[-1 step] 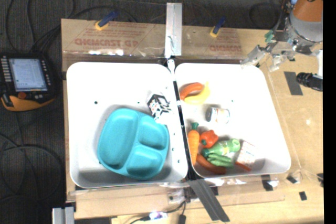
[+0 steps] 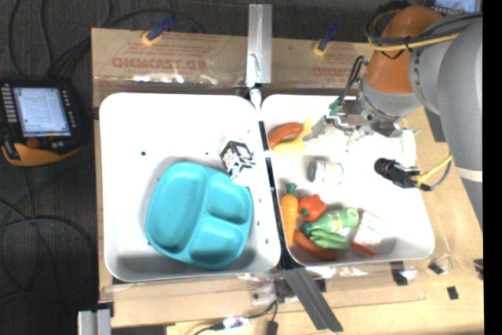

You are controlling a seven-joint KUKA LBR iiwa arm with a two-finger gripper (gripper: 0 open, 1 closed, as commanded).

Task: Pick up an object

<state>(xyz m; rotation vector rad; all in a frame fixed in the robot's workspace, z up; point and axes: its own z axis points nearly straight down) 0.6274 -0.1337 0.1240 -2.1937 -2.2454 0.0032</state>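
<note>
Pincer (image 2: 343, 120): you see it low over the right bin (image 2: 408, 204), beside the orange toy (image 2: 284, 132); you cannot tell its state.
Left bin (image 2: 133, 129): blue tray (image 2: 201, 213).

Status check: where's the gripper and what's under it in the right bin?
Gripper over right bin, far end. Nothing seen between fingers. Orange toy just beside it; small can nearby. Veg pile at near end.
</note>
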